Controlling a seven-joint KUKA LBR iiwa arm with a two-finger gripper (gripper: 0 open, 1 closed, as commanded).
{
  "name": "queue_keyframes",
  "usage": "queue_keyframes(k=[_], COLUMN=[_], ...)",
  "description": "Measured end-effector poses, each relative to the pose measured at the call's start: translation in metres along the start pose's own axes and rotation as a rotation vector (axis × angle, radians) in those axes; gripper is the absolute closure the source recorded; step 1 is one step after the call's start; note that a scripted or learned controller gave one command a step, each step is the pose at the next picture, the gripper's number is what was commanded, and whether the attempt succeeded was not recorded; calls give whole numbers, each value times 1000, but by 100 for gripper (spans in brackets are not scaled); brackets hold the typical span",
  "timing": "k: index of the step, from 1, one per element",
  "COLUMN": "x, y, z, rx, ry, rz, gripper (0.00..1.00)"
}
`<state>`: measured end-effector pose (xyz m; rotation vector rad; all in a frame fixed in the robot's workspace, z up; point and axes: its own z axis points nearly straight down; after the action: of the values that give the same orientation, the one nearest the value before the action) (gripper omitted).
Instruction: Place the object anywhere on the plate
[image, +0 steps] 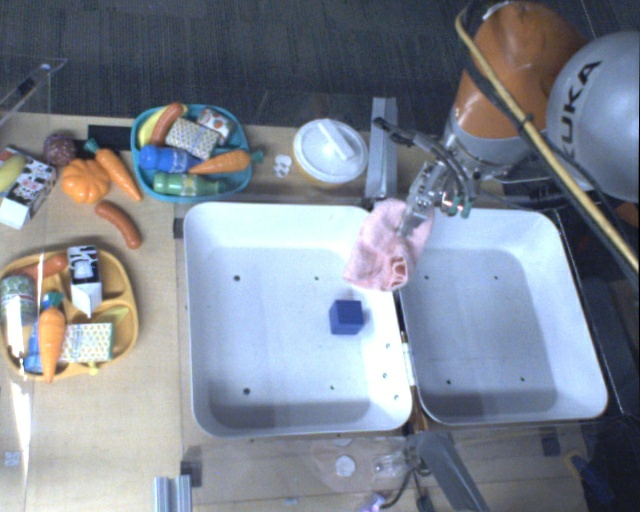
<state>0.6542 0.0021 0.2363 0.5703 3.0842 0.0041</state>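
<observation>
A crumpled pink cloth (383, 252) hangs from my gripper (413, 213), whose fingers are shut on its upper corner. The cloth dangles over the far end of the ridge between the two white bins, its lower part draped toward the left bin (240, 400). A small blue cube (347, 316) lies on the left bin's floor, just below and left of the cloth. A round white plate (331, 151) sits on the bench behind the left bin, up and left of the gripper.
The right bin (520, 390) lies under the arm. A blue bowl of toy food (190, 150) stands at the back left. A yellow plate (120, 330) with toy items and loose toy vegetables (100, 185) occupy the left bench.
</observation>
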Motion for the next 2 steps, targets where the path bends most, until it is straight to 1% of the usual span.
queue_keyframes(k=[1, 2], x=[20, 42], y=[41, 81], z=[-5, 4], rx=[-1, -2], ry=[0, -1], rz=[-366, -369], gripper=[100, 100])
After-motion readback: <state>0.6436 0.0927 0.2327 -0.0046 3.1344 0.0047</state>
